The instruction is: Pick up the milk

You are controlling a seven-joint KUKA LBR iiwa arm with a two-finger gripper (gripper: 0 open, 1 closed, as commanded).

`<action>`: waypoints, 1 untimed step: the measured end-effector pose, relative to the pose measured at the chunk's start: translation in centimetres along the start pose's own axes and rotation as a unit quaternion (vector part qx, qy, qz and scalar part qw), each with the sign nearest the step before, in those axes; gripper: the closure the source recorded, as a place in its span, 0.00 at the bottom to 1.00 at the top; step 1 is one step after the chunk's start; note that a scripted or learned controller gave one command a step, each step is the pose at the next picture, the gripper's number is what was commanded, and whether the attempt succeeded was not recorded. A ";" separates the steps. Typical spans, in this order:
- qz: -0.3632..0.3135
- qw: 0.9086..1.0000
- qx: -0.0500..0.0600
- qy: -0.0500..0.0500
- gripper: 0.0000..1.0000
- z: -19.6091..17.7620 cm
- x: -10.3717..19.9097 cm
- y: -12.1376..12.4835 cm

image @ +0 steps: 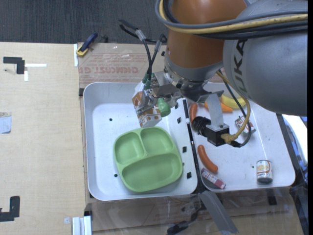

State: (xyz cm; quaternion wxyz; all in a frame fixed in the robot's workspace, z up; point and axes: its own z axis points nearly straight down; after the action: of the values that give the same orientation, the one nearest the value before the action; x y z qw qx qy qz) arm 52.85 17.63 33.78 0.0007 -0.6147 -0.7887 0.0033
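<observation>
Brown-and-white milk carton [145, 107]: tilted, in left bin [98, 146], at its far right side, just beyond green divided plate [146, 158]. Gripper [159, 94]: directly over carton, apparently touching; whether fingers are apart or clamped cannot be told. Right bin [281, 155]: sausage [207, 159], can [264, 171].

Two white bins with food items

In the left bin [98, 146] we see a green divided plate [147, 159]. In the right bin [281, 146] we see two sausages [208, 159], a small can [264, 171] and a banana [231, 102] partly hidden.
</observation>
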 end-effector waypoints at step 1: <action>-0.024 1.000 0.000 0.001 1.00 18.3 -3.2 -6.1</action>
State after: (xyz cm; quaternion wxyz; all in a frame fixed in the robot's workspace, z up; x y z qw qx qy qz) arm 47.65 12.91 15.49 0.0015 -0.5959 -0.8031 0.0027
